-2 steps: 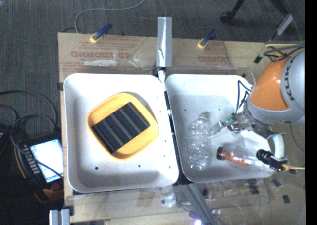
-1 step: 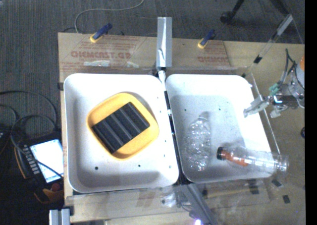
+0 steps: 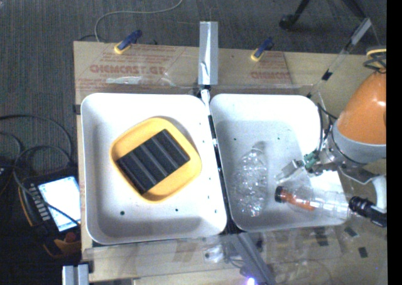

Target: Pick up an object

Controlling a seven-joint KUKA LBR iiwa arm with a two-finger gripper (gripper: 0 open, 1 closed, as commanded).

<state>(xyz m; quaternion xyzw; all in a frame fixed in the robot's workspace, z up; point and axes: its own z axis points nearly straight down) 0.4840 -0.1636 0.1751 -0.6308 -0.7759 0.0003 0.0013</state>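
Observation:
A yellow pad with a black ribbed top (image 3: 156,158) lies in the left bin (image 3: 94,120). In the right bin (image 3: 264,111), a crumpled clear plastic bottle (image 3: 250,180) rests near the left wall. A clear tube-like item with an orange-red end (image 3: 308,201) lies at the front right. My gripper (image 3: 303,166) hangs low over the right side of this bin, just above and behind the clear item with the orange end. Nothing is visibly held by it.
The arm's orange band (image 3: 369,113) and grey wrist (image 3: 358,145) overhang the right bin's right wall. A metal post (image 3: 208,51) stands behind the divide between the bins. Blue-and-yellow clamps (image 3: 127,41) (image 3: 262,48) grip the cardboard at the back.

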